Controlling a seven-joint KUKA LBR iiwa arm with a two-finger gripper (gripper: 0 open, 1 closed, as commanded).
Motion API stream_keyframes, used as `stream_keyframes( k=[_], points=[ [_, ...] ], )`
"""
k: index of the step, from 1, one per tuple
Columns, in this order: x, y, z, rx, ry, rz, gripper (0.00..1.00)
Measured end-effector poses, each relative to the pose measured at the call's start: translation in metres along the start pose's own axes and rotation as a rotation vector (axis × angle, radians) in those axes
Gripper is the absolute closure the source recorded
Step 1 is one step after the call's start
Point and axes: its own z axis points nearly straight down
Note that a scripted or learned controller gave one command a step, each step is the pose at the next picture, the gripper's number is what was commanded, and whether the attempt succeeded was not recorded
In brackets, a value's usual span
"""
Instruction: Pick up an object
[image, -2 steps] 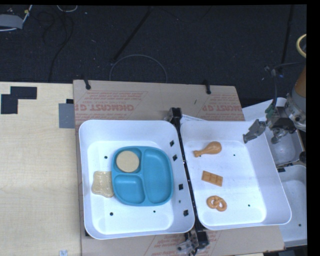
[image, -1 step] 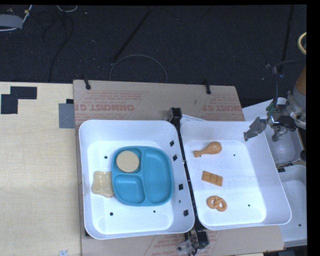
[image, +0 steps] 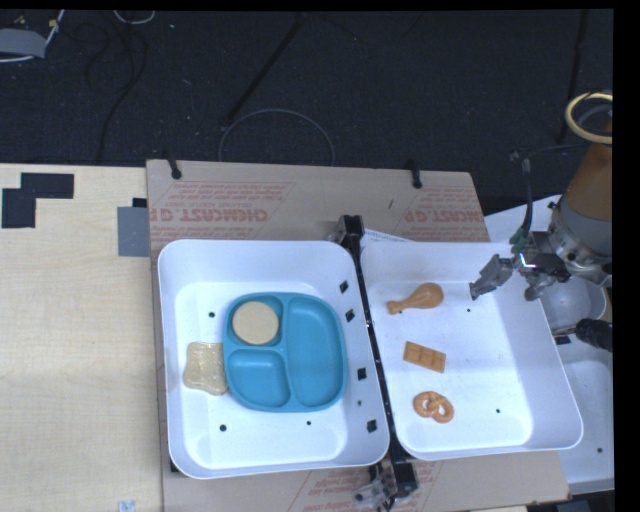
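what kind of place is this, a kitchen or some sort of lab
Most likely a robotics lab bench, not a kitchen. Two white bins sit clamped side by side: the right bin holds toy food like a pretzel and drumstick, the robot arm reaches in, and cables trail across the dark floor.

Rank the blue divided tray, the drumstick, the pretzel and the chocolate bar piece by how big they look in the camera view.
Largest to smallest:
1. Blue divided tray, by far the largest.
2. Toy drumstick, longer than the other two.
3. Pretzel and brown chocolate bar piece: these look about alike, so I won't rank them.
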Motion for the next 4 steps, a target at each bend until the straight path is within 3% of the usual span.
stream_keyframes(
  k=[2, 3, 4],
  points=[
    [-0.002, 0.001, 0.107, 0.002, 0.0, 0.0, 0.0],
    [-0.003, 0.002, 0.093, -0.003, -0.001, 0.002, 1.0],
    [-0.011, 0.009, 0.037, -0.01, -0.003, -0.001, 1.0]
  ],
)
